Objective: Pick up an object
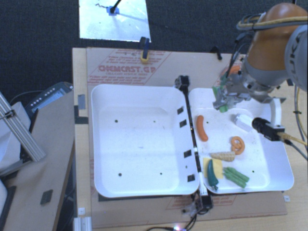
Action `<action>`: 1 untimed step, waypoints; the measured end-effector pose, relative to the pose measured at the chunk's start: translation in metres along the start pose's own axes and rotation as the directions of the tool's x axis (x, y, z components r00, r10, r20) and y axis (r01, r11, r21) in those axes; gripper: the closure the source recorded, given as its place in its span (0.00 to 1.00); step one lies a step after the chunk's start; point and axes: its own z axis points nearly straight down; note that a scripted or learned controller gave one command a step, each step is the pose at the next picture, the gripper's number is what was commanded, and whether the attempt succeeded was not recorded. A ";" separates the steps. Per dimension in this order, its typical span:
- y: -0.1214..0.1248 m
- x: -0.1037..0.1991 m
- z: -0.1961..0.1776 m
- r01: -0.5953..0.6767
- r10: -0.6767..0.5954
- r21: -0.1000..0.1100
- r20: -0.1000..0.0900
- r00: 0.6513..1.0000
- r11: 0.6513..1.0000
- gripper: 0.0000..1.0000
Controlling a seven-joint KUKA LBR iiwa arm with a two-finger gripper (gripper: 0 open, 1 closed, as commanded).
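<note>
Green bean pods (236,176) at right bin (281,177) front look light, rigid: pinch mid-length; gripper (222,103) at bin's back, finger opening unclear.

Grey arm (288,47), orange band, black cables

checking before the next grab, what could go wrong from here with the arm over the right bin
The gripper sits at the far wall of the right white bin, so it may strike that wall. The orange sausage-shaped toy, pretzel-shaped orange piece and green bean-like bundle lie nearer the camera, so closing here could miss them.
</note>
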 end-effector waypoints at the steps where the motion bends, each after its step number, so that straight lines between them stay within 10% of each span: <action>1: -0.017 0.074 0.024 0.015 -0.015 0.003 -0.006 1.000 1.000 1.00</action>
